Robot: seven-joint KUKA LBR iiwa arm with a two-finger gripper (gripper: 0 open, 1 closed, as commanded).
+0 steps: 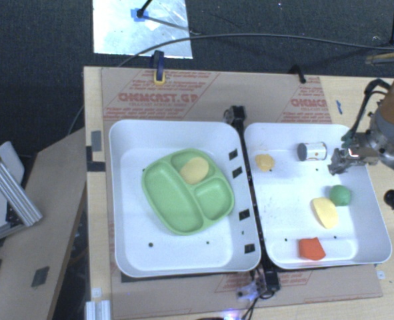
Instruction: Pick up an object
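On the counter's left side you have the first white bin (pixel 127 199), and in it a green divided plate (pixel 183 202) with a pale yellow lump (pixel 195 170) sitting in its upper compartment. Move right across the divider to the second white bin (pixel 370 245), where your candidates lie: a small yellow piece (pixel 265 161) near the upper left corner, a short silver-and-dark cylinder (pixel 312 152) lying on its side just to its right, a green ball (pixel 341 195) lower down, a yellow wedge (pixel 325 213) touching or almost touching the ball on its lower left, and an orange block (pixel 311 249) near the front wall. Your gripper (pixel 343 157) hangs at the bin's upper right; whether the jaws are apart or together cannot be told, and nothing shows between them. The cylinder is the nearest thing, just to the left of the jaws, with its long axis running left-right toward them. The green ball lies a little below them. My judgement: your next move turns on a short shift left or down
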